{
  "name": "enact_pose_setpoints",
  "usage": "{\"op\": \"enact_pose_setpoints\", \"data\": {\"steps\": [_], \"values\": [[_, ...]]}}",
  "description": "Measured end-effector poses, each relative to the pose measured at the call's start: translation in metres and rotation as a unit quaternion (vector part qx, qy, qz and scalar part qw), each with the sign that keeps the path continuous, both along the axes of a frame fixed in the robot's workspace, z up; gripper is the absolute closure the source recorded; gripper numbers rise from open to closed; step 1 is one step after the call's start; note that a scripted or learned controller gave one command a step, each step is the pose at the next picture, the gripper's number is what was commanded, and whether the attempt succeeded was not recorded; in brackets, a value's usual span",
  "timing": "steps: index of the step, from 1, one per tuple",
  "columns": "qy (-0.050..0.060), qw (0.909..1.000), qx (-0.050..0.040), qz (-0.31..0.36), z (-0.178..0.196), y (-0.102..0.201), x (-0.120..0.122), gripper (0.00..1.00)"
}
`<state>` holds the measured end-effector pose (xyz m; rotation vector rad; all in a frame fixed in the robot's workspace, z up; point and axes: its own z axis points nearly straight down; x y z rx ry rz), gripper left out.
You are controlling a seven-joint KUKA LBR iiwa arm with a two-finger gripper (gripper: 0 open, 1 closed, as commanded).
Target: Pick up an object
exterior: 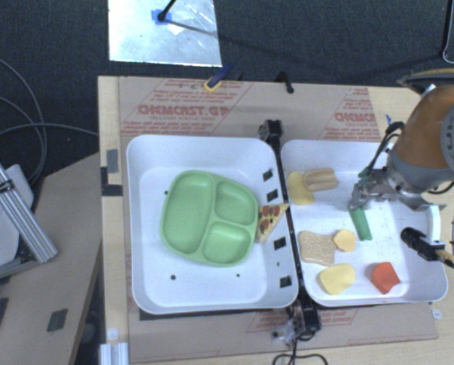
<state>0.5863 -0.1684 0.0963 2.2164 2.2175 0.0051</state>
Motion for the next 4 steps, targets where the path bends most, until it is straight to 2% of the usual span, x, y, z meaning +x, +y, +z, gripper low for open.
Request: {"op": "enact_pose_setpoints", "data": {"steps": [1, 2, 4], "values": [[0.003, 1.0, 0.0016, 0.002, -0.008, 0.05, -0.043, 1.0], [0.0, 1.0, 0.0028, 0.005, 0.093, 0.122, -0.1, 1.0], [-0.001, 1.0, 0.0039, 0.007, 0.248, 0.302, -0.099, 1.0]]}}
